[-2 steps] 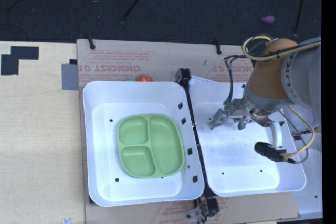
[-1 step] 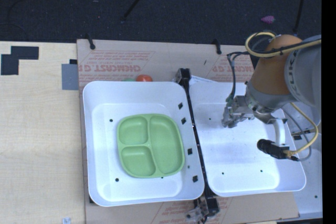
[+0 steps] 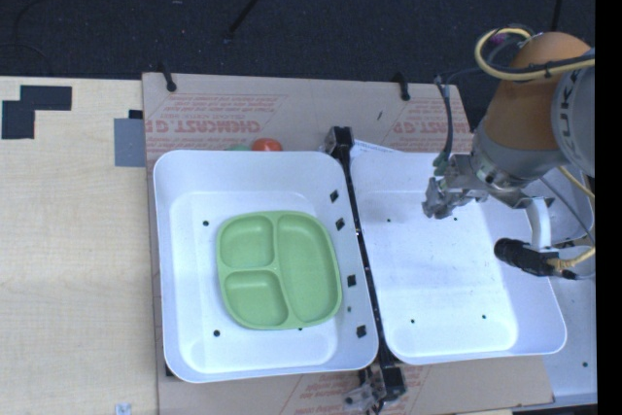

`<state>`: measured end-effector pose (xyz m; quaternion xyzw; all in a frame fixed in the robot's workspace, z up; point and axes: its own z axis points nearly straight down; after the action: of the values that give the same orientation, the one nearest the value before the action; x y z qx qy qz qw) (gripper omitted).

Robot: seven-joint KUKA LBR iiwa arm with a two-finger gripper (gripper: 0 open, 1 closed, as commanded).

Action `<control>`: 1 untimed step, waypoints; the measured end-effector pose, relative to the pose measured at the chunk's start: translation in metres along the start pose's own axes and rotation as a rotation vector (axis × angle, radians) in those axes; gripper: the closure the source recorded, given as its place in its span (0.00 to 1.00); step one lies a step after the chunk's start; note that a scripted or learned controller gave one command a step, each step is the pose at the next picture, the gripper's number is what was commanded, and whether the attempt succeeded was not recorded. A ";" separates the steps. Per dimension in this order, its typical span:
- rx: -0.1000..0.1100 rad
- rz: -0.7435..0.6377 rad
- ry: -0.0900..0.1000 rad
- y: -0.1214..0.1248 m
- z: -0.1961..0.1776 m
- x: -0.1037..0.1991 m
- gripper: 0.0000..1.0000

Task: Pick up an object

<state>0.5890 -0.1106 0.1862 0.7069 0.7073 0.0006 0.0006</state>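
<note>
Over the right bin (image 3: 486,330) hangs the end effector (image 3: 442,201) (finger state unclear), cardboard (image 3: 209,120) lettering reversed, unreadable.

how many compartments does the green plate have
3. The green plate lies in the left bin: two compartments side by side on its far half, the right one running longer, and one on the near left.

I can't make out the gripper (image 3: 439,202) tips, too small and dark over the right bin (image 3: 466,326), and behind the left bin (image 3: 185,209) rim an orange object (image 3: 265,146) sits half hidden.
</note>
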 end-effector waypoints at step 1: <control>-0.001 0.000 -0.001 0.009 -0.049 -0.006 1.00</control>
<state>0.5984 -0.1162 0.2356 0.7070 0.7072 0.0008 0.0013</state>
